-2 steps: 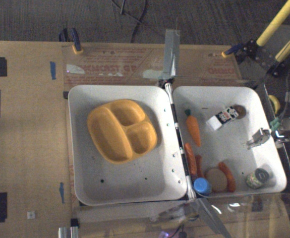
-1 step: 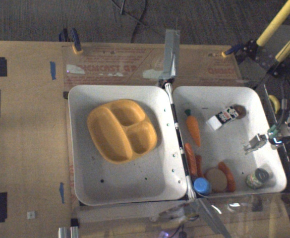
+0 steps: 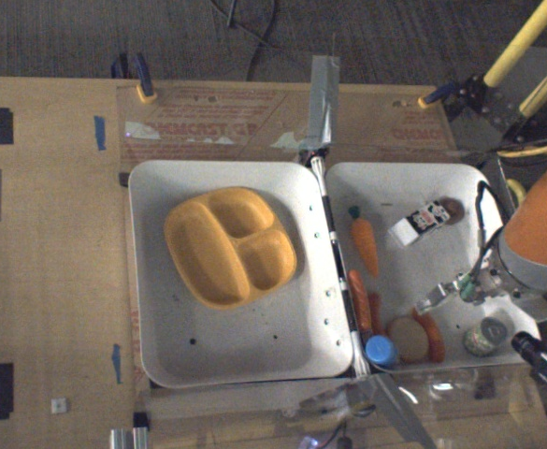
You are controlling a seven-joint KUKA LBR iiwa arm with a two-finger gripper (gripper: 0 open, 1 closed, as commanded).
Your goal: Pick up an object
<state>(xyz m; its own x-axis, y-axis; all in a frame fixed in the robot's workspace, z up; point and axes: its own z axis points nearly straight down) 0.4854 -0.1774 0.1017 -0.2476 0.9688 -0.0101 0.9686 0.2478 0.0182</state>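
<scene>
The right bin (image 3: pixel 399 172) holds an orange carrot (image 3: pixel 364 243) near its left wall and a small white and black carton (image 3: pixel 425 220) at the back. Along its front left lie a red sausage (image 3: pixel 358 299), a round tan disc (image 3: pixel 408 338), a second red sausage (image 3: pixel 433 339) and a blue round piece (image 3: pixel 381 350). A small round tin (image 3: pixel 484 337) stands at the front right. My gripper (image 3: pixel 449 292) hangs low over the right half of this bin, just behind the tan disc and left of the tin. Nothing shows in its grasp.
The left bin (image 3: pixel 161 344) holds a yellow divided plate (image 3: pixel 229 246). A metal divider strip (image 3: pixel 334 279) separates the two bins. The arm's orange band (image 3: pixel 546 215) looms over the right bin's right wall. Cables and yellow poles sit at the back right.
</scene>
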